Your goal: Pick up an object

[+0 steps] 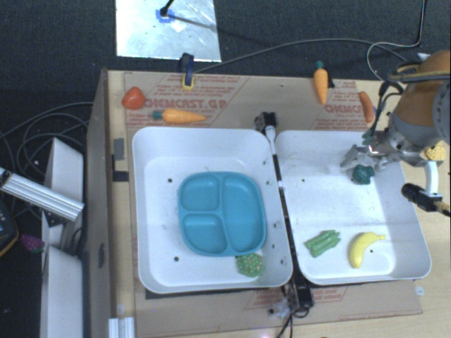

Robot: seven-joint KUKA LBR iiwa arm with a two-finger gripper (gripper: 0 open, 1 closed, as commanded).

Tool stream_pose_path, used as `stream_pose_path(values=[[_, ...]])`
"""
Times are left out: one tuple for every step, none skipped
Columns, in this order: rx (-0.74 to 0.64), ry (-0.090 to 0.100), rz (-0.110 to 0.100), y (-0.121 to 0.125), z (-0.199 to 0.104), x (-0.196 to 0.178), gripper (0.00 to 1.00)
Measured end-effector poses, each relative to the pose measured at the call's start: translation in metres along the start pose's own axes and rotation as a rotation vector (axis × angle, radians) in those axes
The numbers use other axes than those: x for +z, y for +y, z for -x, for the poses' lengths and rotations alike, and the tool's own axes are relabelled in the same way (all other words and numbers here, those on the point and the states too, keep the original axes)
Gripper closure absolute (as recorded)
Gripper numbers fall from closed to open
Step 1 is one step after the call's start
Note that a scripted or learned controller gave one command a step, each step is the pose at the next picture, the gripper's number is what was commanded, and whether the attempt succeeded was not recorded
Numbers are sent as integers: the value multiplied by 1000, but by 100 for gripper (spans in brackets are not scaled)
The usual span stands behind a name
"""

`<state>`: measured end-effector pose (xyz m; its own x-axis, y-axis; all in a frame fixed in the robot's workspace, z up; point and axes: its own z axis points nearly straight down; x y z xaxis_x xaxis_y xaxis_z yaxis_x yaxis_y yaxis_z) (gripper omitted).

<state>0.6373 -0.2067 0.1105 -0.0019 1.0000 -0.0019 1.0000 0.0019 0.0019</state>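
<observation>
Near edge of right bin [416,270]: yellow banana [363,247] and green bean bunch [322,242], lying apart. Both look like light, stiff, smooth plastic; pinch across narrow middle, may slip.

Further back, same bin: small dark teal object [362,174], lumpy, likely light; take across its width.

Claw [368,158] directly above teal object; spread or pressed together, cannot tell.

1. I see the gripper [365,159] low in the right bin [394,270], over a dark teal object [362,174], possibly touching it.
2. Beans [323,242] and banana [365,247] lie nearer me.
3. Left bin [151,189] holds a blue plate [221,213].
</observation>
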Motion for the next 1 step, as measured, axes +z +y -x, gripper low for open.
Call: stream_pose_path(values=[[-2,1,2,11,0,-19,0]])
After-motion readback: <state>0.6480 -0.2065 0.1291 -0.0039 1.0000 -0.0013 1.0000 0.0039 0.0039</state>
